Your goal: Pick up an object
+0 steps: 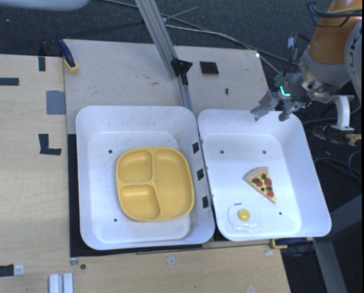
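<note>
Gripper [271, 110] sits over the far right corner rim of the right bin [303, 140], fingers spread apart with nothing between them. Pizza slice [260, 182] lies flat on the floor of the right bin, well apart from the gripper, toward the near side; fried egg [243, 216] lies just nearer than the slice, close to the near wall, apart from it. Left bin [90, 163] holds a yellow divided plate [154, 184], flat, well away from the gripper
</note>
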`<state>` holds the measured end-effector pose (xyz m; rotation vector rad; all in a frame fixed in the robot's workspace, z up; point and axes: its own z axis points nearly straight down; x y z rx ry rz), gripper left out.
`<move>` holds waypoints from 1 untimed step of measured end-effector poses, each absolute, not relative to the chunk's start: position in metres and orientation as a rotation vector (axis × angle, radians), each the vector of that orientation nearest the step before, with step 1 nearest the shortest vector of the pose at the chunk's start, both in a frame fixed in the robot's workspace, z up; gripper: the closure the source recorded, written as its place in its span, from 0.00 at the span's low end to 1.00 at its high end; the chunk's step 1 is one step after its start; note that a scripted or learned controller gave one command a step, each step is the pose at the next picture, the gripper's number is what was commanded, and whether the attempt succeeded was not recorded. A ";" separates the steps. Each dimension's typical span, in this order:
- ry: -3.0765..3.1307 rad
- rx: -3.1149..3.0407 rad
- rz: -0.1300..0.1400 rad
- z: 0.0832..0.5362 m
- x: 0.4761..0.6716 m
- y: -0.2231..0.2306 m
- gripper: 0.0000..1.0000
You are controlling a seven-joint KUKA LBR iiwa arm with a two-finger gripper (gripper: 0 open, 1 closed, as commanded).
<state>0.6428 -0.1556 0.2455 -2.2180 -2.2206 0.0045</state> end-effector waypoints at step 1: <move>-2.223 -2.219 0.002 0.247 0.643 -0.156 0.00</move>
